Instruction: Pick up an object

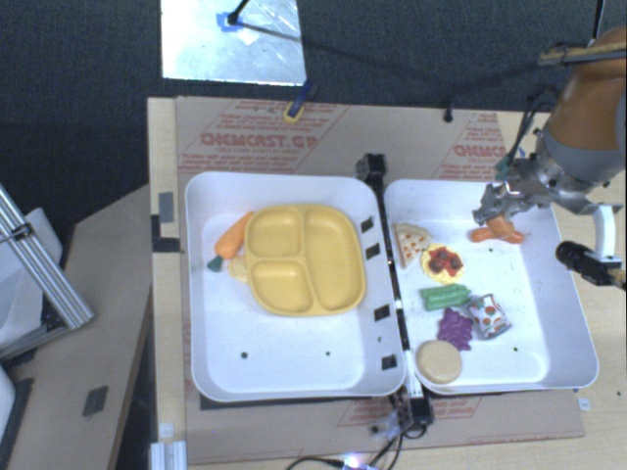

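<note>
We saw the gripper low over the right bin, but we could not tell how it was set. An orange toy lay just beneath it, touching or nearly so. A pizza slice lay well to its left.

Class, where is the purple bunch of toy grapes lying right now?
The purple bunch of toy grapes lies in the right white bin, below the green toy vegetable and above the round tan bun.

Orange item partly hidden under gripper; kind unclear. Arm cut off at right edge. Yellow tray covered the carrot's end.
</note>
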You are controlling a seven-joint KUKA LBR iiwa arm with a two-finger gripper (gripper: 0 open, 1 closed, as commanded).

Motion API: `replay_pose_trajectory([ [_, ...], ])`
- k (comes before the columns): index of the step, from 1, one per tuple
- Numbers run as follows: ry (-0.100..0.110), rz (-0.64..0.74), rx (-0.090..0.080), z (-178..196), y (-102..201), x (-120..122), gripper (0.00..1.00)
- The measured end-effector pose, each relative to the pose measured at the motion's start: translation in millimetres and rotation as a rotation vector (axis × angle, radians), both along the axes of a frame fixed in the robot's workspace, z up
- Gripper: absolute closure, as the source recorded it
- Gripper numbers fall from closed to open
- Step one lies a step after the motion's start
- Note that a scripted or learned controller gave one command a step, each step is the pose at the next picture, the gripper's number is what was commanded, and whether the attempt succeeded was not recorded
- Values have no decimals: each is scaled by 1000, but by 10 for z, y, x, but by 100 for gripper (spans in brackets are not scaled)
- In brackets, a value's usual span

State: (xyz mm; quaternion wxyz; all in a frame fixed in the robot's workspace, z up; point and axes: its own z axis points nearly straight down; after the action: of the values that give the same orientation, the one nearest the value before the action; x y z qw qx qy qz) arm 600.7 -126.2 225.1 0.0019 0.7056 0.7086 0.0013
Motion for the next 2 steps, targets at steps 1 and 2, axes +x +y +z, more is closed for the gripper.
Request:
replay_pose_trajectory([
  [1, 0, 3, 1, 54, 471, 208, 100],
  [2, 1, 3, 1, 88, 1008, 330, 100],
])
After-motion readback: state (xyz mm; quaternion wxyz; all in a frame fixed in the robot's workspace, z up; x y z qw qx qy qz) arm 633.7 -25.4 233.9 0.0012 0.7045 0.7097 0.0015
